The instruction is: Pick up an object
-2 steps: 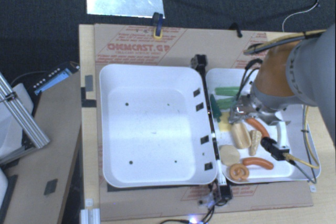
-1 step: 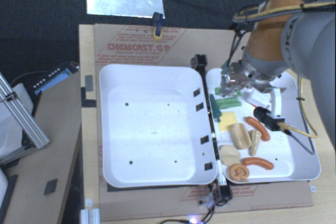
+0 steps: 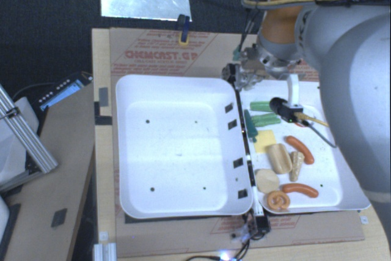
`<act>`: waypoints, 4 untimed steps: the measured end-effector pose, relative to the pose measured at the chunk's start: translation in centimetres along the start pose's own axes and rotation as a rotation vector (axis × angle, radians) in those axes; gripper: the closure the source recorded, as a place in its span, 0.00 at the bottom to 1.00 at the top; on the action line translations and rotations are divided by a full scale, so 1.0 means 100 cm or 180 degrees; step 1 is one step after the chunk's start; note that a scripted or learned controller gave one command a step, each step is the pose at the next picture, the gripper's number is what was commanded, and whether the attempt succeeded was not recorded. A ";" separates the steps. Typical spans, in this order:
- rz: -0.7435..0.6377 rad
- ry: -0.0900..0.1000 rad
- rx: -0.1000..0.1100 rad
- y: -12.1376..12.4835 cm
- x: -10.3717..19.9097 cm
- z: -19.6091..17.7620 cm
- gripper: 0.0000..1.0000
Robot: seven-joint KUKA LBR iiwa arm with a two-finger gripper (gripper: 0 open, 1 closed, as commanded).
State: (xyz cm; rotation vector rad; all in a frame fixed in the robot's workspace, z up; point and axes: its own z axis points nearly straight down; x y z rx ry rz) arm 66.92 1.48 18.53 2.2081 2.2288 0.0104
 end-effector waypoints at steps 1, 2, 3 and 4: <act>0.0029 -0.0009 -0.0008 0.001 -0.031 -0.082 1.00; 0.0041 -0.0007 0.0043 -0.081 -0.061 -0.053 1.00; -0.0004 0.0002 0.0012 -0.030 0.004 -0.044 1.00; -0.0005 0.0006 0.0062 -0.135 0.080 0.003 1.00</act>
